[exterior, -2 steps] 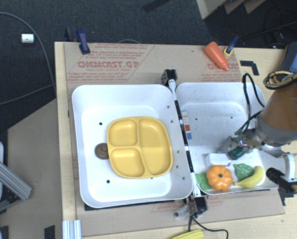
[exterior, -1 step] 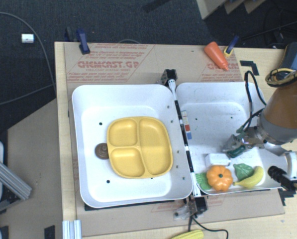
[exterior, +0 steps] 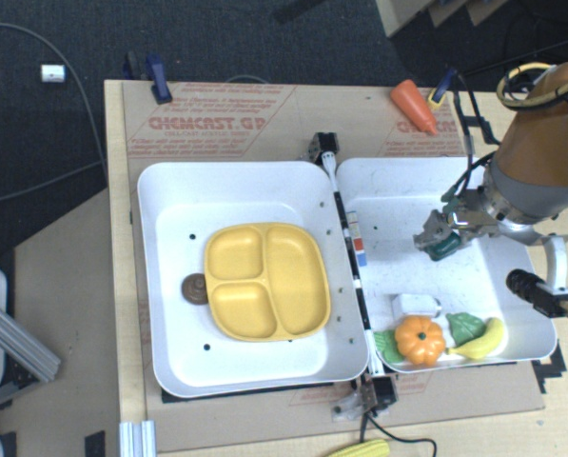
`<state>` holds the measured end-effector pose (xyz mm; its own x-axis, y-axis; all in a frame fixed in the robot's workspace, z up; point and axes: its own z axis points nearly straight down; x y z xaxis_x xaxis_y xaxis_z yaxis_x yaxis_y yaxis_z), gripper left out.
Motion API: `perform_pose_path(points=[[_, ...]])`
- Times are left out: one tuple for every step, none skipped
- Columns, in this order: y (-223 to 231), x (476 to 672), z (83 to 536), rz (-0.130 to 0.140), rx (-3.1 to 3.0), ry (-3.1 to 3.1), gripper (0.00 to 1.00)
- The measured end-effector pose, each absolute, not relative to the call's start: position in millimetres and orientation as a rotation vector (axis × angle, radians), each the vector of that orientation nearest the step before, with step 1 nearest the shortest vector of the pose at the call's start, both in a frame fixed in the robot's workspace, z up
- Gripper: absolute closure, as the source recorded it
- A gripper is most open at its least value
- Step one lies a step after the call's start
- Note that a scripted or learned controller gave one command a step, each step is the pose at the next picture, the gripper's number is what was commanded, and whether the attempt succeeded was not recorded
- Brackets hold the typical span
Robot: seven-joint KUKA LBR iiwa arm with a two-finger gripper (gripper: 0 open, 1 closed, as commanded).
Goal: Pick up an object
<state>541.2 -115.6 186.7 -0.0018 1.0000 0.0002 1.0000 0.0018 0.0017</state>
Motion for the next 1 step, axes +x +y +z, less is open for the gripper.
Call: perform_pose_path(points=[[-61.6, 536.4, 224.2, 0.002, 2.219, 2.222, 1.0]])
